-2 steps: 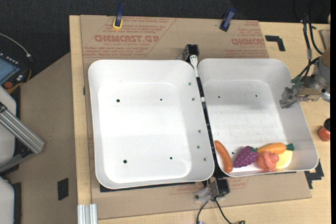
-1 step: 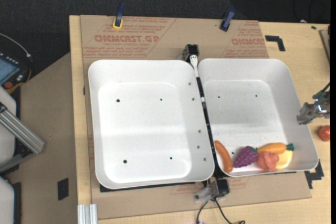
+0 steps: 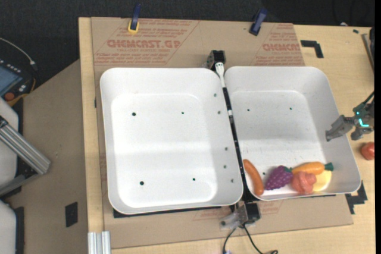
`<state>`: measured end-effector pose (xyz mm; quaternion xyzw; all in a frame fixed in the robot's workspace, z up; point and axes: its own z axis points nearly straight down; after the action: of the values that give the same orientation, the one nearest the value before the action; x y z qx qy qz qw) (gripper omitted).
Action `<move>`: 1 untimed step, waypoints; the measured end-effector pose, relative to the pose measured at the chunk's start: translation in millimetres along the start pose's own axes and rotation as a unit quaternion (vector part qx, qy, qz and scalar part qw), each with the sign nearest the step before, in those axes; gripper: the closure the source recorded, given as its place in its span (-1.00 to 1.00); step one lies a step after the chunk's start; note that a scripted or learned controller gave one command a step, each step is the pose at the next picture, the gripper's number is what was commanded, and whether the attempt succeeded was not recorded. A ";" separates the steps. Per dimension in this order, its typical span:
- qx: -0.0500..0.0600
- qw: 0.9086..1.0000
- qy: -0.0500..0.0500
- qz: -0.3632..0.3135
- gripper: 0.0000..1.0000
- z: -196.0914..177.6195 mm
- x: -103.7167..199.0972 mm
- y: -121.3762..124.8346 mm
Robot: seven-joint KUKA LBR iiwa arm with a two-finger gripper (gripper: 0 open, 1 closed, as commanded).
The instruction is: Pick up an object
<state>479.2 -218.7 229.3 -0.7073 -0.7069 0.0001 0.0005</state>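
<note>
Two shallow white bins lie side by side on the counter, which is covered with a brown cardboard sheet. We see the left bin in the middle-left of the frame and the right bin in the middle-right. Their inner rims meet along a dark strip that runs from the upper centre down to the lower centre.

All the toy food pieces are gathered in the lower right corner of the right bin. The orange sausage lies at a slant, nearest to the dark strip. Just beside it, to the right, is the purple bunch of grapes. Next comes the red strawberry-like piece, which touches the grapes. The orange carrot with a green end lies above the red piece, and something yellow shows under them, against the bin's lower right wall.

The claw enters at the right edge of the frame, over the right rim of the right bin. Its grey fingers point to the left and down, and a small turquoise light shows behind them. We cannot tell if the claw is open or closed, because the fingers are small and blurred here. Nothing is seen between them. The claw is above the food pieces in the frame and apart from them.

A blue clamp and a yellow-blue clamp sit at the upper edge of the cardboard.
</note>
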 end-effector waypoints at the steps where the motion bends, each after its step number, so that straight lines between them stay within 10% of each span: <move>1: 0.000 1.000 0.000 0.000 -1.00 0.0 0.0 0.0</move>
<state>479.2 -218.6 229.3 -0.7073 -0.7069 0.0001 0.0005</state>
